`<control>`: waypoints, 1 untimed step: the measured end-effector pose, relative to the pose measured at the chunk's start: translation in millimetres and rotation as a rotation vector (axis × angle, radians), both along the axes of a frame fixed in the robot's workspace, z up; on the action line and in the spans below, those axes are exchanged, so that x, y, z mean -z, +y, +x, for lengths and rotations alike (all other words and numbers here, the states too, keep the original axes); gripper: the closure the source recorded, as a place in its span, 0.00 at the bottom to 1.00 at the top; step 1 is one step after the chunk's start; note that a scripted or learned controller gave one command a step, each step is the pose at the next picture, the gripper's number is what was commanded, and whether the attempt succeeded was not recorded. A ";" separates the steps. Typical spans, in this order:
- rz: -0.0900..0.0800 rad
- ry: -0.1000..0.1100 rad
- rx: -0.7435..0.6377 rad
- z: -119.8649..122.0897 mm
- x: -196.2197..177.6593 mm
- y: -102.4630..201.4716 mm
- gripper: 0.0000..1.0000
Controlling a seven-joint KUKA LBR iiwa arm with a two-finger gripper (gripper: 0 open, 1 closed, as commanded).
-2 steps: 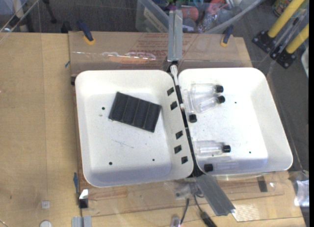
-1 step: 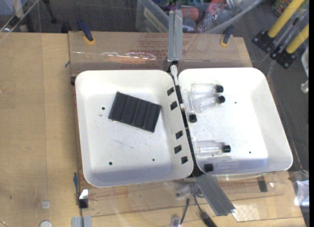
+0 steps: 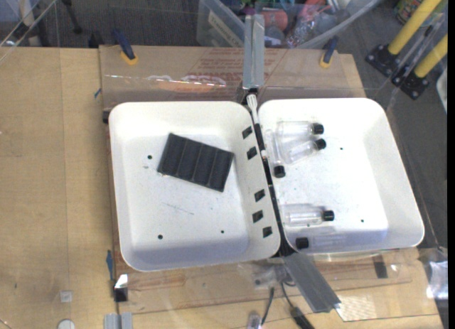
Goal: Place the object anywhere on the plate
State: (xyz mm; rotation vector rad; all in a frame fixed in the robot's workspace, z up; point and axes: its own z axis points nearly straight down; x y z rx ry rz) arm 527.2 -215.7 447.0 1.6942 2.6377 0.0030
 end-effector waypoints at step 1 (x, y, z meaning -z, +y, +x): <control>0.000 0.000 0.000 0.0 0.0 0.1 0.00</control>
